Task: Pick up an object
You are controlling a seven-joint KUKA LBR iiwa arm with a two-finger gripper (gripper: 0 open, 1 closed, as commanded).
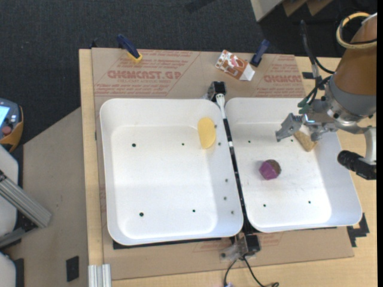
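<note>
Gripper (301, 128) is hanging over the back part of the right bin (335, 211), fingers spread apart with nothing clearly between them. A tan wooden block (305, 141) sits right under or beside the near finger, can't tell if they're touching. The purple object (270, 169) lies nearer the camera and a bit left of the gripper, out in the open on the bin floor. The yellow object (207, 132) is over in the left bin (119, 220), well apart. Block looks like the closest grab to me.
</note>
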